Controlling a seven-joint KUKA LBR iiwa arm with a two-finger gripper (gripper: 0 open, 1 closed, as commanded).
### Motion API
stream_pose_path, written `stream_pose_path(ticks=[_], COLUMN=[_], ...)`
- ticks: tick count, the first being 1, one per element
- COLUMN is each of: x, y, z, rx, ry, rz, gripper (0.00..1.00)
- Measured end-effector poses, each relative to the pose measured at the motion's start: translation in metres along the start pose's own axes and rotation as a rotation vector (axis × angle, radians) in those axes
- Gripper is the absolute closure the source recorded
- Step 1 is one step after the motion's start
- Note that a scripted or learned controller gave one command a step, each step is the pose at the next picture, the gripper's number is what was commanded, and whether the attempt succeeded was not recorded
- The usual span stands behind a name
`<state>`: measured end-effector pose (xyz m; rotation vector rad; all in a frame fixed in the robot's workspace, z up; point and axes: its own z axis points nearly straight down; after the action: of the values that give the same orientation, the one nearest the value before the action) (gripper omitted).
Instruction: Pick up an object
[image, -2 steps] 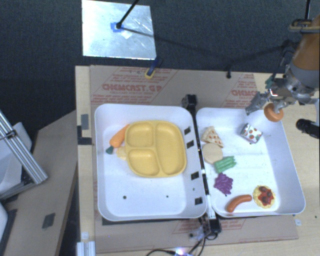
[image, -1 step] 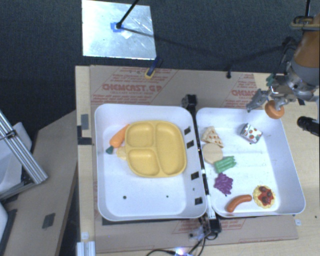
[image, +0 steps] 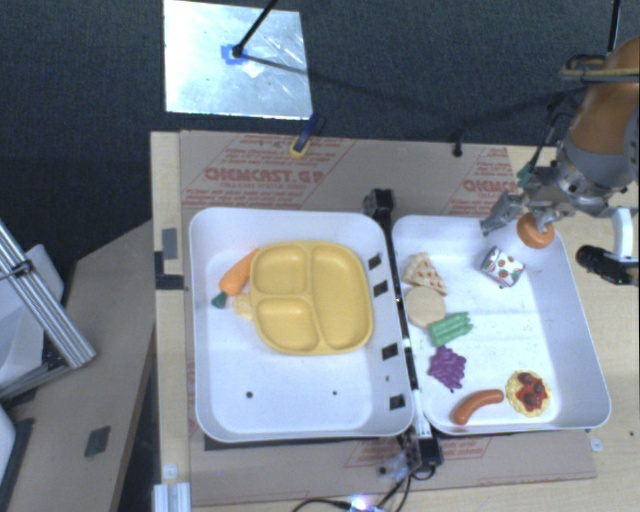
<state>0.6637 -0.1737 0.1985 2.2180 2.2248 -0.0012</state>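
Although no single target is named, the likeliest candidate from where I sit is the small orange ball (image: 535, 232) at the 1 o'clock corner of the right bin (image: 590, 370), since the pincer (image: 527, 212) sits directly on it. The ball appears tucked under the fingers at the wrist end of the arm (image: 603, 125), which reaches in from 3 o'clock. Whether those fingers are spread, closed, or actually clamped on the ball I cannot tell; the metal parts overlap it and hide the contact. I also cannot say whether the ball rests on the bin floor or is lifted off it.

My judgement: the approach is done, the grasp is either underway or just made, and a clear lift remains unproven.

Moving outward, a small patterned cube (image: 502, 266) lies near the ball toward 7 o'clock. Further across the bin sit a pizza slice (image: 424, 270), a tan round cookie (image: 426, 305), a green bean pod (image: 450, 326), purple grapes (image: 447, 367), a sausage (image: 476, 404) and a small round pizza (image: 527, 392) toward 5 o'clock. None of these is touched.

The left bin (image: 220, 400) on the surface (image: 100, 300) carries a yellow divided plate (image: 305, 297) with a carrot (image: 236, 274) just beside its 9 o'clock edge
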Motion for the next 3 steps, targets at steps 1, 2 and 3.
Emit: stream_pose_path(ticks=[1, 2, 3], x=[0.007, 0.004, 0.002], y=[0.001, 0.006, 0.003], z=[0.043, 0.072, 0.104], rx=[-0.001, 0.0, 0.015], ry=[0.0, 0.0, 0.002], rz=[-0.002, 0.003, 0.005], gripper=[0.0, 0.0, 0.0])
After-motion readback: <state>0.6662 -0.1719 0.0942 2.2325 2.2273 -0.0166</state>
